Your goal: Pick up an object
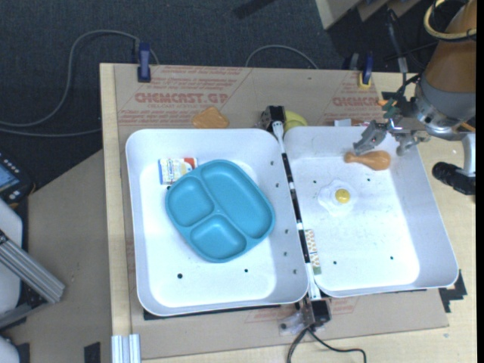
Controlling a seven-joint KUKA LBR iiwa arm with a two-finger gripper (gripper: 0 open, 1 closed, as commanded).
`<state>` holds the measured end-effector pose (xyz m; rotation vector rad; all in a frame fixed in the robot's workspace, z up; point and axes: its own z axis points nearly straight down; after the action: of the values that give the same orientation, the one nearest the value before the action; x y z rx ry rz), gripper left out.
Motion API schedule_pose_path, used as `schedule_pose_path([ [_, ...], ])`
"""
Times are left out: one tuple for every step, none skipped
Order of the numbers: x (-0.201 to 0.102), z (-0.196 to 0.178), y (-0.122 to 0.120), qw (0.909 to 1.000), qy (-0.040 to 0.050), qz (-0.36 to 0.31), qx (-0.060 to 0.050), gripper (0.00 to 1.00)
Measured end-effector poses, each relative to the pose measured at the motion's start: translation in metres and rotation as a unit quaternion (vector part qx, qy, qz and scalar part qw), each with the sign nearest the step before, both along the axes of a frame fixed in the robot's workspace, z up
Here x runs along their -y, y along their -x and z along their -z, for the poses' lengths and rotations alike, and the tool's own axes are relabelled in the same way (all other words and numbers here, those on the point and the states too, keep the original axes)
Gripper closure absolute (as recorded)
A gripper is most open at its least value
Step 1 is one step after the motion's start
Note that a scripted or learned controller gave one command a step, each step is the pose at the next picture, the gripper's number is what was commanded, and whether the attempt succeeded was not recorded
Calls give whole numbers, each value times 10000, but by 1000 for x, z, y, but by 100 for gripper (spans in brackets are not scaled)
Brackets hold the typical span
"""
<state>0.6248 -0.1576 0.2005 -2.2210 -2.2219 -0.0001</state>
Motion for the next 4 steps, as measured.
schedule_pose_path([
  [3, 103, -44, 10000, 5, -14, 24, 0],
  [-18, 109, -45, 10000, 22, -15, 51, 0],
  [20, 115, -42, 10000, 12, 12, 17, 0],
  [18, 104, -43, 10000, 15, -4, 30, 100],
])
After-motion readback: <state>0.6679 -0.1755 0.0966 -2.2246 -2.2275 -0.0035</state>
